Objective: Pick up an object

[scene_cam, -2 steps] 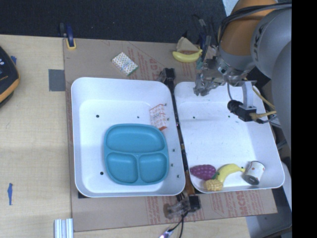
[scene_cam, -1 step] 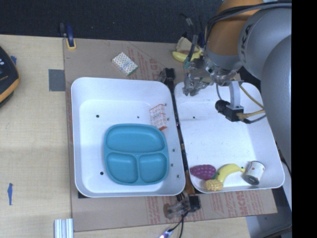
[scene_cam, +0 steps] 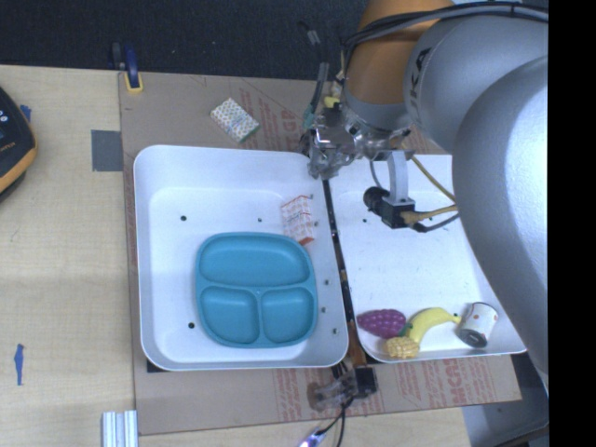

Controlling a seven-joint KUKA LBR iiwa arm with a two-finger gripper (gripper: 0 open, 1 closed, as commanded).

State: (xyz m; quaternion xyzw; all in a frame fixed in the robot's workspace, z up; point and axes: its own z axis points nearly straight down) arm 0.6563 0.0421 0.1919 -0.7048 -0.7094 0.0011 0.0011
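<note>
My gripper [scene_cam: 324, 156] hangs over the far end of the divider between the two white bins, under the orange band of the arm. In the left bin [scene_cam: 158, 189], a small white and red packet [scene_cam: 298, 219] lies just below the gripper, at the far edge of a blue divided plate [scene_cam: 256, 289]. At the near edge of the right bin [scene_cam: 410, 268] lie a purple grape bunch [scene_cam: 381, 321], a yellow banana [scene_cam: 430, 323], a small corn piece [scene_cam: 401, 347] and a white can [scene_cam: 478, 324] on its side.
A patterned square packet [scene_cam: 234, 119] lies on the cardboard beyond the left bin. A black cable fitting [scene_cam: 389, 206] hangs over the right bin. The big grey arm covers the right side. A dark device [scene_cam: 11, 142] sits at the left edge.
</note>
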